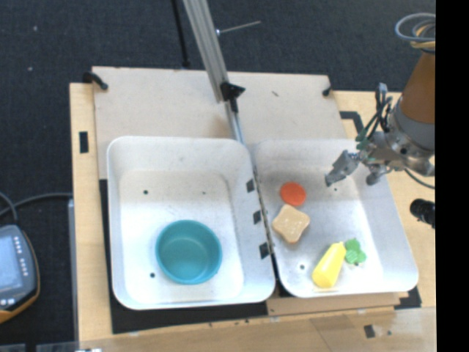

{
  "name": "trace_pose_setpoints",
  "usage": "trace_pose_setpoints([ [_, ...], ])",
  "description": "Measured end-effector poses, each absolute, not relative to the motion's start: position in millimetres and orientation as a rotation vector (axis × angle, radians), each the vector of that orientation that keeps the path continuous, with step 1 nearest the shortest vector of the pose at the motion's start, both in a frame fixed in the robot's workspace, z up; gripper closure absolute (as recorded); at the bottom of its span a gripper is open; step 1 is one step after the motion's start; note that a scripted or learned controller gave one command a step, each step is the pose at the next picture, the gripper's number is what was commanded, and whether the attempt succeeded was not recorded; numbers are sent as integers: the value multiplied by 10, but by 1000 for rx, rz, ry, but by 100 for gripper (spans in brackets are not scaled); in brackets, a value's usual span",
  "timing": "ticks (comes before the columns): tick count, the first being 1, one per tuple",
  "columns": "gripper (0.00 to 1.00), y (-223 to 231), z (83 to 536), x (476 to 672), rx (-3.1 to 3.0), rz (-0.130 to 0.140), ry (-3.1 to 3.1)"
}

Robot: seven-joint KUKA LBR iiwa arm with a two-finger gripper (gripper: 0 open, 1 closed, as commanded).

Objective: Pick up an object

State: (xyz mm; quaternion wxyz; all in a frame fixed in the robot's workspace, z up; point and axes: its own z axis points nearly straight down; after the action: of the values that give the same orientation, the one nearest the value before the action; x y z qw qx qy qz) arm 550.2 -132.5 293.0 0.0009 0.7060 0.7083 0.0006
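Observation:
The right bin (381, 226) holds a small orange round piece (293, 193), a tan bread-like block (291, 224), a yellow piece (329, 265) and a small green piece (355, 252) touching the yellow one. In the left bin (132, 174) sits a teal bowl (188, 251). My gripper (355, 177) hangs over the upper right part of the right bin, to the right of and a little above the orange piece. Its fingers are spread, so it is open, with nothing between them.
A slanted metal pole (209, 42) runs from the top of the view down to the seam between the bins. The bench's back board (161, 101) lies behind the bins. A device with a screen (15, 270) sits off the bench at the left.

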Motion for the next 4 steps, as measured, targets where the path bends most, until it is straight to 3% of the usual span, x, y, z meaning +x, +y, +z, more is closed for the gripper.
trace_pose_setpoints([
  [1, 0, -1325, 2930, 5503, 2217, 3, 2222],
  [3, 0, -1357, 1884, 5622, 2225, -6, 2221],
  [4, 0, -1266, 1365, 5588, 2228, -6, 2219],
])
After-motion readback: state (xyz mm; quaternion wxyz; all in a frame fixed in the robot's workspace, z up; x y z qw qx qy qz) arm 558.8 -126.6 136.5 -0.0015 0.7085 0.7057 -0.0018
